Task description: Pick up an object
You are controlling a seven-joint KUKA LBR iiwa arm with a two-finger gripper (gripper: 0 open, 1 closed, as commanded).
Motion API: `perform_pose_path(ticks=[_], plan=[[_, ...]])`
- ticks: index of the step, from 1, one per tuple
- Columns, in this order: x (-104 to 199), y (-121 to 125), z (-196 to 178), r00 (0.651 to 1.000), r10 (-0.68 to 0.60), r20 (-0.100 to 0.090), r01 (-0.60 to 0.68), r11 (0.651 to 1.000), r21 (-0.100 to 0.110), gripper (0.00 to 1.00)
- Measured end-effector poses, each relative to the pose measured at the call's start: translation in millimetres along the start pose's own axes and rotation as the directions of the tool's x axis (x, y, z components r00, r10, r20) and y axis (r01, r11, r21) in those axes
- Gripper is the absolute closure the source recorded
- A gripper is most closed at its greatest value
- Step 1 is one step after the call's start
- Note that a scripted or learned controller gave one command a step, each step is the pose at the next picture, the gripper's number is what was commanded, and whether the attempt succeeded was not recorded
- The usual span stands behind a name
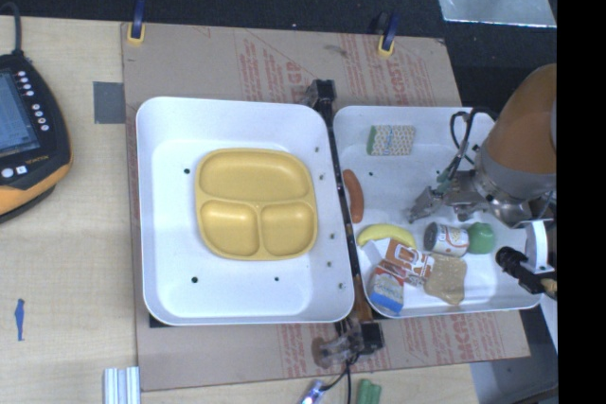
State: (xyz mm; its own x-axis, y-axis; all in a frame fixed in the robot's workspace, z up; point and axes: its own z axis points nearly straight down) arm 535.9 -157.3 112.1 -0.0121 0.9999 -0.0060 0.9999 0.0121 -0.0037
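- A cardboard-covered bench [284, 52] bears two white bins: the left bin [161, 203] holds one yellow divided plate [256, 202].
- The right bin [426, 120] holds one banana [383, 233], one sausage [353, 193], one can [445, 238], a sponge [390, 140].
- The gripper [437, 200] hangs just above the can; I cannot tell its state.
- The can looks stiff, light and slippery; best gripped across its sides.

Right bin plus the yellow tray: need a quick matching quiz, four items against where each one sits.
Things:
1. yellow tray
2. hot dog
3. banana
4. sponge

Places:
A. far end of the right bin
B. middle of the left bin
C. right bin, along the wall shared with the left bin
D. right bin, just nearer the camera than the hot dog

Pairs: 1-B, 2-C, 3-D, 4-A
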Motion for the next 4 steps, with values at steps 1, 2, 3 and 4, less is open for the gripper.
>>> perform_pose_path(ticks=[1,2,3,4], plan=[[-46,93,-46,1.000,0.008,-0.006,-0.008,1.000,-0.003,0.00],[-5,25,21,1.000,0.008,-0.006,-0.008,1.000,0.002,0.00],[-37,120,20,1.000,0.008,-0.006,-0.008,1.000,-0.002,0.00],[-4,36,20,1.000,0.008,-0.006,-0.008,1.000,0.001,0.00]])
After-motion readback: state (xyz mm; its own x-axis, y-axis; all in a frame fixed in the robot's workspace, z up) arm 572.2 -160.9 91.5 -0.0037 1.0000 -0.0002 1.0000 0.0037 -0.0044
